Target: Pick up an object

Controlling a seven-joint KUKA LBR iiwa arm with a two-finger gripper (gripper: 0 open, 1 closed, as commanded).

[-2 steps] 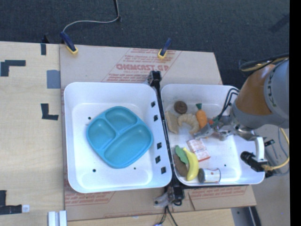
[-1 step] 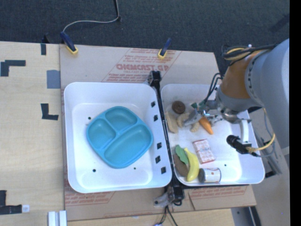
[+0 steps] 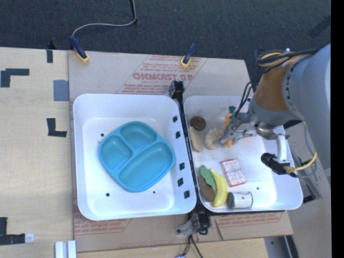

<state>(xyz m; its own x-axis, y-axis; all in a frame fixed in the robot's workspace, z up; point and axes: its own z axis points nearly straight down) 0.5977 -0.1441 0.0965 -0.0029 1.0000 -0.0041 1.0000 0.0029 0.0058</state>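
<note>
Camera view: the hand (image 3: 230,130) is lowered into the right bin (image 3: 279,200), over a pale lump (image 3: 210,138) near a brown ball (image 3: 198,123). Whether anything is held cannot be told. A banana (image 3: 219,187), card (image 3: 232,172) and jar (image 3: 239,200) lie nearer the front; a blue tray (image 3: 137,156) occupies the left bin (image 3: 86,160). Crowded items may be nudged aside, so the grasp could slip.

A pale wooden bench (image 3: 29,160) carries a cardboard sheet (image 3: 156,74) with red print, held at its far edge by two yellow-and-blue clamps (image 3: 79,50). Two white bins sit on the cardboard, touching side by side: the left bin (image 3: 86,160) and the right bin (image 3: 269,190). Dark tape marks (image 3: 54,128) dot the bare wood at left.
</note>
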